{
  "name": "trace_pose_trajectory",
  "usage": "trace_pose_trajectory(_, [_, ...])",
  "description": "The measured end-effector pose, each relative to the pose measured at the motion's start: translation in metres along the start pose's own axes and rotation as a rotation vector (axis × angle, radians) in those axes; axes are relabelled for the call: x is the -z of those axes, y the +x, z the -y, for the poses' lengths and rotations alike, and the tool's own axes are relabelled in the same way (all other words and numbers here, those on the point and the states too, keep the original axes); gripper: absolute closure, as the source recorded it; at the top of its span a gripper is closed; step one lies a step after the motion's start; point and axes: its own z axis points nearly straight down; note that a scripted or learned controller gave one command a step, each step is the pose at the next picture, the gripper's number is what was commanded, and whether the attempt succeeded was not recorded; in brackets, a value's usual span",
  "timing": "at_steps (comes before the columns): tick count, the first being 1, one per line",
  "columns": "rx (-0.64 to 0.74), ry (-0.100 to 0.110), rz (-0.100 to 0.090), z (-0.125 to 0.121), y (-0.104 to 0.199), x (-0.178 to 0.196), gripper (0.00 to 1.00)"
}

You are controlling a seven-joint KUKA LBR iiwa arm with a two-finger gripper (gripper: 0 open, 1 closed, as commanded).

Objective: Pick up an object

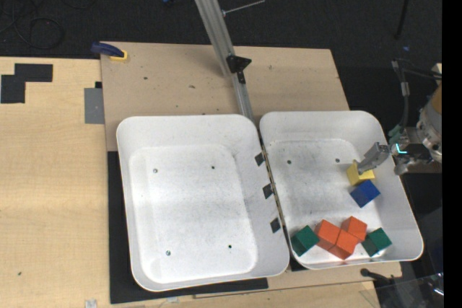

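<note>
In the right bin (317, 128), a small yellow block (359, 172) lies near the right wall, with a blue cube (364, 193) just in front of it. Along the front wall sit two orange cubes (341, 235), pressed together, with a green cube (304, 239) to their left and another green cube (376, 242) to their right. My gripper (373, 155) reaches in over the right rim and hangs right at the upper edge of the yellow block, partly overlapping it. Whether it touches the block is unclear.
The left bin (137, 133) stands beside the right one, joined by black clips (266, 190). A slanted aluminium rail (214, 18) rises behind the bins. The arm's wrist (422, 144) sits beyond the right rim.
</note>
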Motion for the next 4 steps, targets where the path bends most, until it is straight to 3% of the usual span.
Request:
trace_pose_trajectory(1, [-0.001,-0.005,0.001,-0.001,0.000,0.002,0.00])
trace_pose_trajectory(3, [-0.001,0.000,0.000,0.000,-0.002,-0.085,0.00])
trace_pose_trajectory(4, [-0.003,-0.025,0.010,-0.005,-0.005,-0.114,0.00])
